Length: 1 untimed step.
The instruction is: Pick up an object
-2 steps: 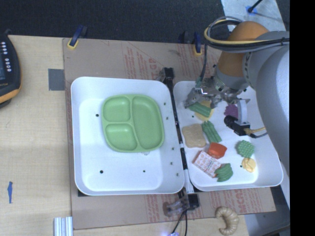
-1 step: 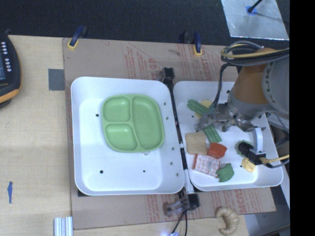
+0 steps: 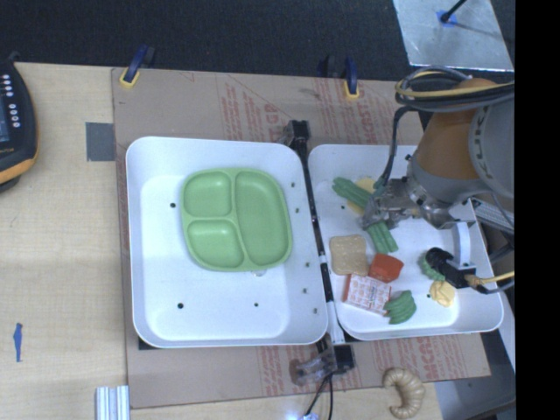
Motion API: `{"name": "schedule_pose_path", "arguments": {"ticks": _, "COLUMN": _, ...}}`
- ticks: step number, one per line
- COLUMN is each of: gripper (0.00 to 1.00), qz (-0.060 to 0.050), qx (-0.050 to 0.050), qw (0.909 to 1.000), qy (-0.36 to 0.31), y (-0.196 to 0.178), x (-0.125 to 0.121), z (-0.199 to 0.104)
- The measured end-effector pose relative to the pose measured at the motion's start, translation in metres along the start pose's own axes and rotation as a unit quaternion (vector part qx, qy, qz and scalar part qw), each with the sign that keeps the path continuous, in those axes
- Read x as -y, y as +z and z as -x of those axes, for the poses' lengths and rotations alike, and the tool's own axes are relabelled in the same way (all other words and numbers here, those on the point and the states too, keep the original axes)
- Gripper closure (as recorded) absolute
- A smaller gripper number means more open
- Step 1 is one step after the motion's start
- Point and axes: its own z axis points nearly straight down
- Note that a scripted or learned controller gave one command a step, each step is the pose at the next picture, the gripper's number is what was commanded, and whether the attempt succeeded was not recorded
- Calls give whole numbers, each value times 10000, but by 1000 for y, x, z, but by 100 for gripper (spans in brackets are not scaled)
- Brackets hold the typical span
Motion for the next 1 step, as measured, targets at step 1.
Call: {"name": "schedule_pose_path", "arguments": {"ticks": 1, "gripper": 100, "qz": 44, "qx": -14, "qw": 10000, "qy": -22, "y": -108, "x": 10, "z": -73}}
